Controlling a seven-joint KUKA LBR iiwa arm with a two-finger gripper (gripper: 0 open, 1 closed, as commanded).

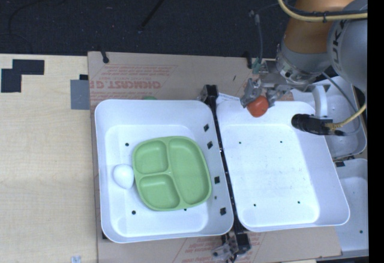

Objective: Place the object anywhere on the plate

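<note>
Arm is reaching in from the right, gripper point(259, 99) hanging over the far edge of the right bin point(282, 208). Fingers are clamping a small red-orange object point(258, 107), looks round, held up above the bin's back rim. Green plate point(171, 173), three compartments, is sitting in the left bin point(117, 117), well apart from the object. White egg-shaped thing point(123, 176) is lying in the left bin, touching the plate's left edge. Both bins are resting on a cardboard sheet point(168, 75) on the bench.
</note>
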